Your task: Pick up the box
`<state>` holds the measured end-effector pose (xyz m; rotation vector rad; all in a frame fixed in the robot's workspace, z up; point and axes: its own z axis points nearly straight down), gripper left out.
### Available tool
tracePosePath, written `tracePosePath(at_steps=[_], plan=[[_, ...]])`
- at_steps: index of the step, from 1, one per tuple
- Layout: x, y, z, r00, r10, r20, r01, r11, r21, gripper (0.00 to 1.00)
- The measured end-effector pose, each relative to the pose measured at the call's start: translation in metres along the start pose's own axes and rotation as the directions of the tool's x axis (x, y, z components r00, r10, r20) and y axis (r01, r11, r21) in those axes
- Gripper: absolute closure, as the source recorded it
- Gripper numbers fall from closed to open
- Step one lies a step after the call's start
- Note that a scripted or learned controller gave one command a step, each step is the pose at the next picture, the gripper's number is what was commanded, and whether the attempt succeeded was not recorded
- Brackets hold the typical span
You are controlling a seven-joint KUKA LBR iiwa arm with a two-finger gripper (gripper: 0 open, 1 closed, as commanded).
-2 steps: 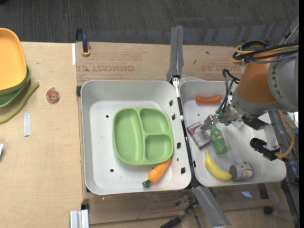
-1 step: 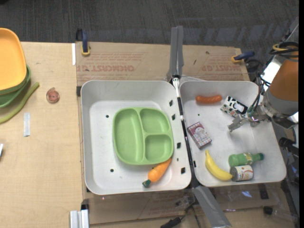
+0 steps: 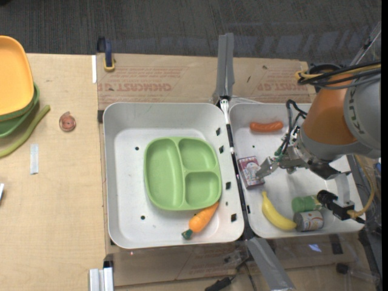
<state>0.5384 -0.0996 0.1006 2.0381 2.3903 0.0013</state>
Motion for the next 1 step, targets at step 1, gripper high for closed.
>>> tracePosePath(at_steps=[1], plan=[[-0.046, -0.0278, 0.0035, 0.999, 0.051, 0.002, -0.051, 0.999, -0.009, 0.0]])
